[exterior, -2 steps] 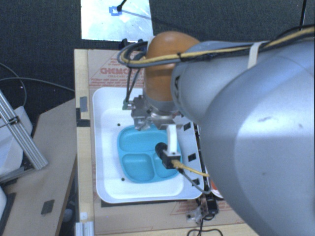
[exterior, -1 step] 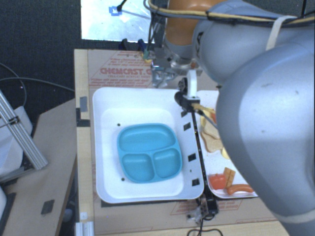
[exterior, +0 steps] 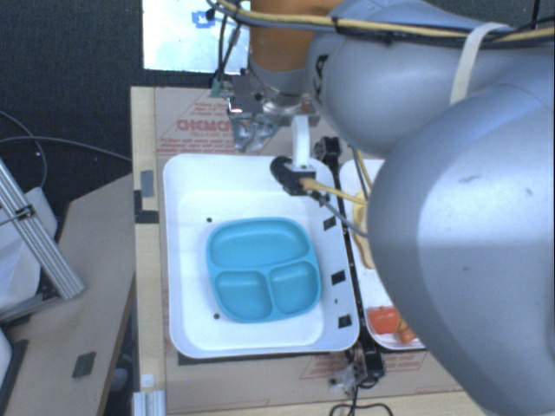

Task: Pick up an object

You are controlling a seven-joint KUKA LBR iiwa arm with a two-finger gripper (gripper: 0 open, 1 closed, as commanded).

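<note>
Presently my gripper [exterior: 250, 135] hangs above the left white bin's [exterior: 186, 232] far rim; jaw state indeterminate. The blue three-compartment plastic tray [exterior: 262, 269] lies inside, ungrasped. Next: descend onto its rim.

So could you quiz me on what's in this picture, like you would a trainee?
1. What colour is the divided tray in the left bin?
2. True or false: the tray has three compartments.
3. The orange thing lies in: A) the left bin, B) the right bin, C) the tray.

Key: 1. Blue. 2. True. 3. B.
</note>
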